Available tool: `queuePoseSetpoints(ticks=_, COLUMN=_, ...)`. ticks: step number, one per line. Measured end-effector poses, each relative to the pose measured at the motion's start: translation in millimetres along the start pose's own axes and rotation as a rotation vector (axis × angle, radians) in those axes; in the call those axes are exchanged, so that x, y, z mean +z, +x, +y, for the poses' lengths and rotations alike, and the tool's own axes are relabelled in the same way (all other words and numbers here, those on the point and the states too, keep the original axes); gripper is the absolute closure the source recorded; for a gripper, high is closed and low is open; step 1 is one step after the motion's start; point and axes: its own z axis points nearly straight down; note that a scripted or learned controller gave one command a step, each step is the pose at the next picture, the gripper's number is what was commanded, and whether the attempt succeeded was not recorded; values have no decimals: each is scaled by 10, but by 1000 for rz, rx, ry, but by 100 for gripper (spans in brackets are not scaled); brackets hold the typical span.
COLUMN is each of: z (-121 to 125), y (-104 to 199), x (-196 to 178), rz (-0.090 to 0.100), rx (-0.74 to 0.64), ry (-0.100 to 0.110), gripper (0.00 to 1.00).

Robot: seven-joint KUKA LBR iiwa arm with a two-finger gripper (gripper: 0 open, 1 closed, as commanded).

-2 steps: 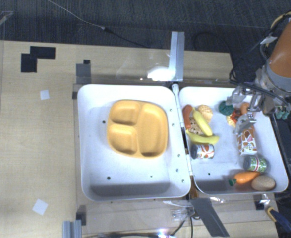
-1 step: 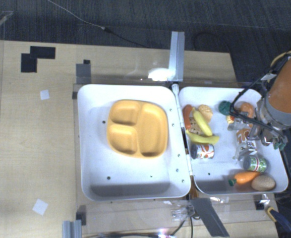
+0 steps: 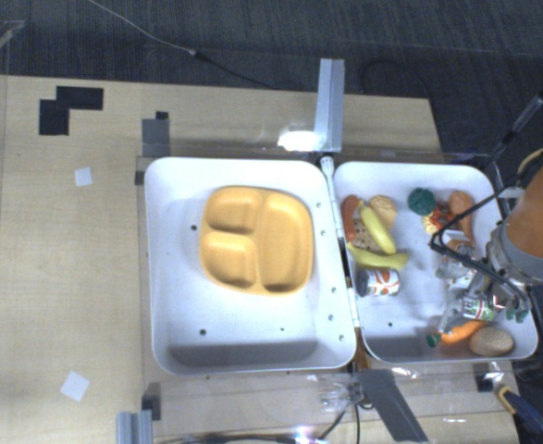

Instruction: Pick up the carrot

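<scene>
The pincer (image 3: 475,305) hangs just above the carrot (image 3: 460,333) in the right bin (image 3: 410,348), its grip state unreadable, so I judge the grasp step underway; next, close and lift.

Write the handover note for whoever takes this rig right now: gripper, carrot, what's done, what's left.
Gripper: low in the right bin, near its front right corner, directly over the carrot; its grip state can't be read from this view.
Carrot: lying on the bin floor at the front, green end pointing left, next to a tan potato-like piece.
Left bin: holds the yellow divided tray.
Done: arm has reached the carrot's spot.
Left: confirm a grasp, then lift the carrot clear. It looks not yet lifted.
</scene>
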Motion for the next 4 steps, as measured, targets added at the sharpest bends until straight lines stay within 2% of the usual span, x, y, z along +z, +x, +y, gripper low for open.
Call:
queuePoseSetpoints(ticks=1, z=270, y=60, x=330, rz=-5, rx=332, ry=0, gripper=0)
queuePoseSetpoints(ticks=2, z=290, y=21, x=200, rz=-16, rx=325, ry=-3, gripper=100)
queuePoseSetpoints(ticks=3, z=565, y=74, x=-236, rz=-4, rx=340, ry=-2, gripper=100)
queuePoseSetpoints(ticks=4, z=152, y=52, x=97, rz=2, rx=566, ry=1, gripper=100)
